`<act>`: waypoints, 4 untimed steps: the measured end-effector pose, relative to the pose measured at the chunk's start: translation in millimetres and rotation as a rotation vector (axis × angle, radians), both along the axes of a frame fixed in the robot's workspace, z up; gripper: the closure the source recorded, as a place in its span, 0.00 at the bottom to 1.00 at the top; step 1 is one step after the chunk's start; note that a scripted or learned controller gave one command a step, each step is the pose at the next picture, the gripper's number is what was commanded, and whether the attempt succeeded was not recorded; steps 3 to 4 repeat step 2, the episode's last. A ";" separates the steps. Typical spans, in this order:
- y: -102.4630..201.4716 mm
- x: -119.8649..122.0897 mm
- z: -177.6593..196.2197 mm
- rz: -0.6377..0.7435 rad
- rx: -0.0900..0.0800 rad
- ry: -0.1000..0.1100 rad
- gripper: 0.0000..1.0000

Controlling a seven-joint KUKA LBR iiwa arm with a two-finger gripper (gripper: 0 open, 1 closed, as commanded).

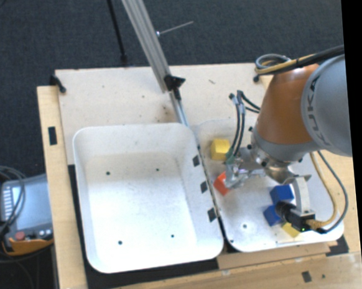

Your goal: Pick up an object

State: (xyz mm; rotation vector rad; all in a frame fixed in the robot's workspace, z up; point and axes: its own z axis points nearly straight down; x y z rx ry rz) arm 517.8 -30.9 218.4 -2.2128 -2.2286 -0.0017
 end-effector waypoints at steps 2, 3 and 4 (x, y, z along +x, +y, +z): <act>101.3 -16.5 18.6 0.002 0.001 0.000 1.00; 101.3 -16.5 18.6 0.002 0.001 0.000 1.00; 101.3 -16.5 18.6 0.002 0.001 0.000 1.00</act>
